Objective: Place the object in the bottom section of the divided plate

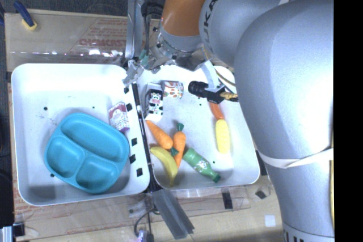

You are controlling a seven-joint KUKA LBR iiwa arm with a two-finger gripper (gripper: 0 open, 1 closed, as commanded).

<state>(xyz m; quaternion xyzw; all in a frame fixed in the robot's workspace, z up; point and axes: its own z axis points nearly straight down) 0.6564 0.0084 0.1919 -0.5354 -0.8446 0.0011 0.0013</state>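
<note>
left bin [34, 82]: blue divided plate [86, 151], can [118, 117] | right bin [244, 150]: carrots [159, 134], banana [164, 162] | gripper [134, 72]: grip unclear

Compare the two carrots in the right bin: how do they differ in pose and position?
The left carrot lies slanted, tip toward the bin divider; the right carrot stands nearly upright in the view. The left carrot sits above the banana; the right carrot borders the green bottle. Both are orange with green tops.
</note>
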